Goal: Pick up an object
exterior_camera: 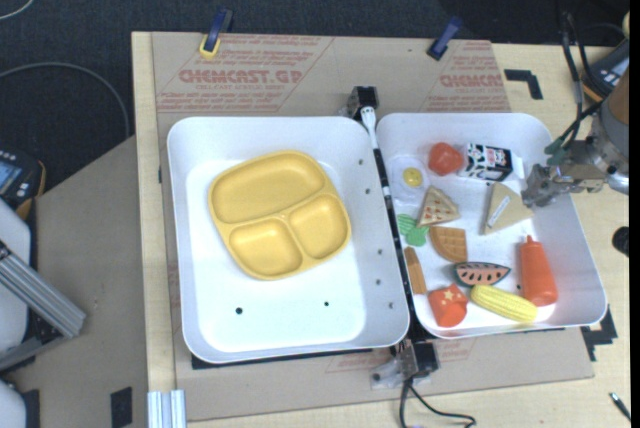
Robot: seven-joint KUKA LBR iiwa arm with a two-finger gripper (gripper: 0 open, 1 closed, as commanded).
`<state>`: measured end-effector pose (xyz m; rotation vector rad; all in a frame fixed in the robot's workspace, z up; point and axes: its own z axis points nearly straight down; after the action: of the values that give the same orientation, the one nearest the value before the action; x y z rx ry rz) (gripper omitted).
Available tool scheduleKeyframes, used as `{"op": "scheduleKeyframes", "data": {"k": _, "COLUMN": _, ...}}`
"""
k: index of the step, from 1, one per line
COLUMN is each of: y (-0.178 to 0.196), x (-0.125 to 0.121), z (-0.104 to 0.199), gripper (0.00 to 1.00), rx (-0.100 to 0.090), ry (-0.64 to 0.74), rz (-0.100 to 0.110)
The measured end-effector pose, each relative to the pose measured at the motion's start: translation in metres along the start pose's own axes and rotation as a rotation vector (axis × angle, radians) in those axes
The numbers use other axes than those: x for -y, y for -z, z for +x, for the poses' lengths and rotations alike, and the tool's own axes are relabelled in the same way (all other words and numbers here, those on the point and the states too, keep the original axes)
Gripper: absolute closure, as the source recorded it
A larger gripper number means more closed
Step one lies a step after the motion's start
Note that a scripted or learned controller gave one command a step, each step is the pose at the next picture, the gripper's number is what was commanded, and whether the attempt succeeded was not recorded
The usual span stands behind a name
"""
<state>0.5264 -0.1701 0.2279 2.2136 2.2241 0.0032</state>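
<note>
We see the counter (110,216), a pale wooden board with brown printed sheet under the bins, carrying two shallow white bins side by side. The left bin (190,246) holds a yellow divided plate (278,213) with three compartments, lying a little above the bin's middle. The right bin (580,246) holds a scatter of toy food.

The arm (612,141) reaches in from the right (grey, partly cut off by the frame edge), and its pincer (538,184) hangs over the right bin's upper right part, just beside a pale cheese wedge (501,209). We cannot tell whether the pincer is spread or closed, and nothing is visibly held in it.

Among the toys, an orange-red bottle (537,271) lies near the right wall, with a yellow corn cob (503,303) just below it and a watermelon slice (482,273) beside that. A black-and-white carton (488,160) sits near the top, next to a red tomato (446,157). Lower left lie a waffle (449,242), a triangular sandwich piece (437,208), a red pepper (448,305), a fried egg (411,178) and a small green piece (411,230).
</note>
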Motion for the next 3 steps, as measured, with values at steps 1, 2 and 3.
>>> {"op": "scheduleKeyframes", "data": {"k": 1, "y": -0.009, "x": -0.039, "z": 0.036, "gripper": 1.00, "rx": -0.001, "ry": 0.001, "rz": 0.000}}
{"op": "scheduleKeyframes", "data": {"k": 2, "y": -0.012, "x": -0.062, "z": 0.077, "gripper": 1.00, "rx": 0.000, "ry": -0.001, "rz": 0.000}}
{"op": "scheduleKeyframes", "data": {"k": 3, "y": -0.015, "x": -0.098, "z": 0.114, "gripper": 1.00, "rx": -0.001, "ry": 0.000, "rz": -0.001}}
